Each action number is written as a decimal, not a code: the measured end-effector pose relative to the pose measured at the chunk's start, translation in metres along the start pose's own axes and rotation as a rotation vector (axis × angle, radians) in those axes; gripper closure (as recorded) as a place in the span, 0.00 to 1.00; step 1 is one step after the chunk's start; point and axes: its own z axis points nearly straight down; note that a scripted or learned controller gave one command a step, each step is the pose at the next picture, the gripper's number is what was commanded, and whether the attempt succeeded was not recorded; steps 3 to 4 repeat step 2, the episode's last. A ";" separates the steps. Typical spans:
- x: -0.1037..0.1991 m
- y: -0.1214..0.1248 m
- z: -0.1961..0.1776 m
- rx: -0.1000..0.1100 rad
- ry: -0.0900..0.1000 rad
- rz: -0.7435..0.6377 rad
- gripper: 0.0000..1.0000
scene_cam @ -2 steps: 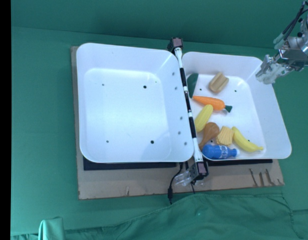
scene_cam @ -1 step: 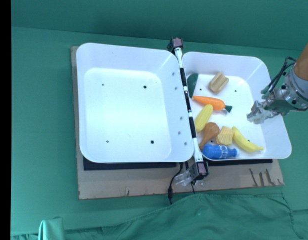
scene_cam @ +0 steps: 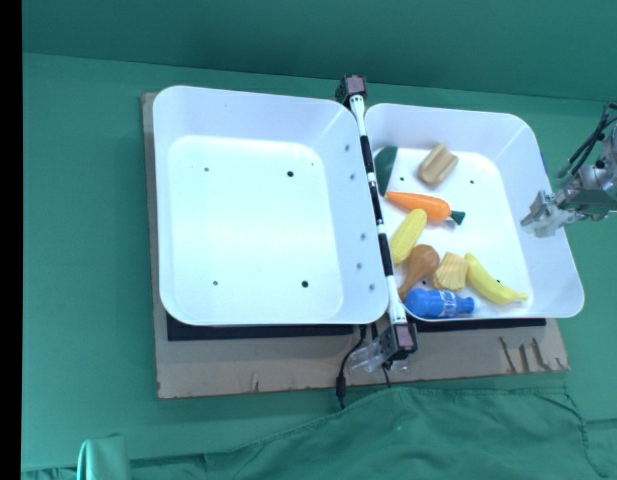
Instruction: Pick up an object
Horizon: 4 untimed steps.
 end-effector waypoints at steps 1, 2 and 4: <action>0.002 0.000 0.003 0.003 0.002 -0.002 1.00; 0.015 0.001 -0.091 -0.009 -0.001 -0.005 1.00; 0.015 0.001 -0.091 -0.009 -0.001 -0.005 1.00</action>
